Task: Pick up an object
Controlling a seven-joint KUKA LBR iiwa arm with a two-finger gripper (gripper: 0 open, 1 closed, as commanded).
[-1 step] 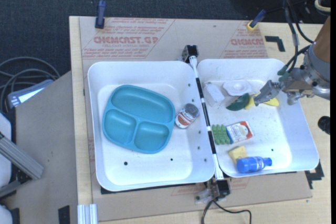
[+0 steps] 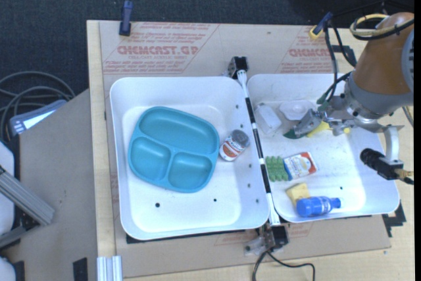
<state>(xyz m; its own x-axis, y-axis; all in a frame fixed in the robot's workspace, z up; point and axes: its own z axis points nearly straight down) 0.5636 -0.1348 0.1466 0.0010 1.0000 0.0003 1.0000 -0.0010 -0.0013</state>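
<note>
The blue plastic bottle point(image 2: 318, 206) lies near; farther off, the two-finger gripper point(image 2: 304, 126) hovers over clutter, finger state unclear, seemingly choosing.

One fixed overhead camera, slanted down, both bins point(image 2: 125, 115) framed

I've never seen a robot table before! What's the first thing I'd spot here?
Most likely the big blue divided plate in the left bin, with a small can lying beside it. Next, the grey and orange arm reaching into the right bin, its gripper low over the clutter, near a blue bottle and a green packet.
</note>
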